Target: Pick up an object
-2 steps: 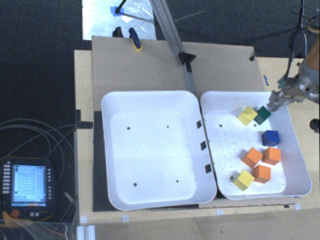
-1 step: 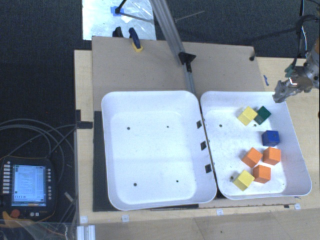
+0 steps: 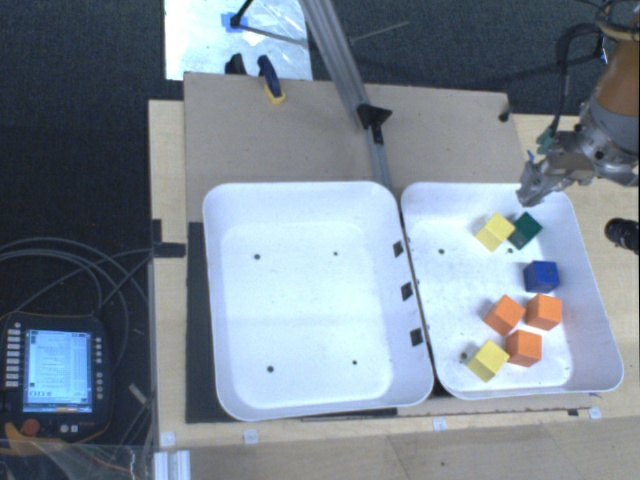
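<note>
So the right bin had seven little blocks in it: three orange ones, two yellow, one blue and one dark green. One yellow block sat touching the green block near the far end, the blue block was by itself in the middle, and the three orange blocks were bunched together toward the near end with the second yellow block just beside them. The left bin showed a few small dark dots on its floor. The gripper hung over the far rim of the right bin, just above the green block, and honestly I couldn't tell whether the jaws were apart or together. Both bins sat on a light wooden tabletop with a brown board under them, dark carpet all around. A pendant with a lit screen lay on the floor at the left, text too small to read.
</note>
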{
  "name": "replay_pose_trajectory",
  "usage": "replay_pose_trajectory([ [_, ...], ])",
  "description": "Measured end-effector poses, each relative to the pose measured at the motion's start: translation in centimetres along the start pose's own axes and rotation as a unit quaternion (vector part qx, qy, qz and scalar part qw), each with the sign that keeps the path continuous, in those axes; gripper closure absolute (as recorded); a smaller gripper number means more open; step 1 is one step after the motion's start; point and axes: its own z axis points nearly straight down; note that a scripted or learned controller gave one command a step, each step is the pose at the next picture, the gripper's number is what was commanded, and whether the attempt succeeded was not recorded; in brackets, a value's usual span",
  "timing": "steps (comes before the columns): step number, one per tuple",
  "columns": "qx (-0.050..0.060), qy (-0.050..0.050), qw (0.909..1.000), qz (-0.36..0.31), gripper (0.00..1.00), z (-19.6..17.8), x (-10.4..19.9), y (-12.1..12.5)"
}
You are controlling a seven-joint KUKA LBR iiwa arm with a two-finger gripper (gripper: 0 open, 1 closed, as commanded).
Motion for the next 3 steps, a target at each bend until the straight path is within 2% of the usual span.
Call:
replay_pose_trajectory([
  [3, 0.001, 0.001, 1.0, 0.0, 1.0, 1.1, 15.2, -2.6],
])
